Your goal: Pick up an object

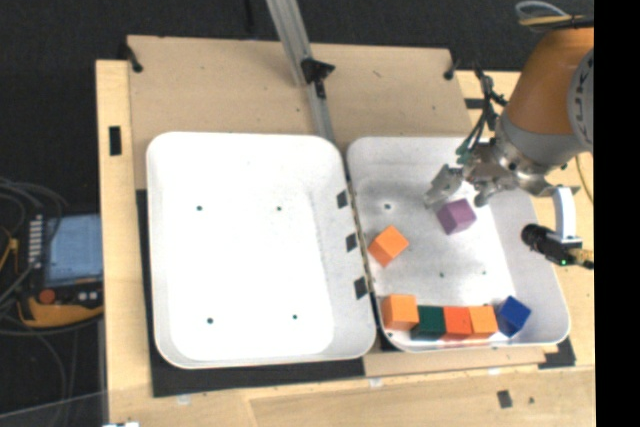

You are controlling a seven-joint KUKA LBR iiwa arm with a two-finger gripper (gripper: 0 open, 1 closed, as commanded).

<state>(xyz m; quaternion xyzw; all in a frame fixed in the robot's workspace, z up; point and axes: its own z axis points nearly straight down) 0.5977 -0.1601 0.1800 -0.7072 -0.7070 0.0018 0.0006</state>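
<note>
Camera view: hand (462,192) is hovering over the right bin (545,315)
Hand: fingers are spreading open
Purple cube (457,215): lying just below the fingers

The pincer (462,187) hangs over the right bin (420,165), fingers spread, just above a purple cube (457,215); an orange cube (389,244) lies nearby.

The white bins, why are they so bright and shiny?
Camera view: the left bin glares almost pure white, washing out detail; the right bin looks greyer, with soft shadow under the gripper; the purple block looks slightly fuzzy.
</note>
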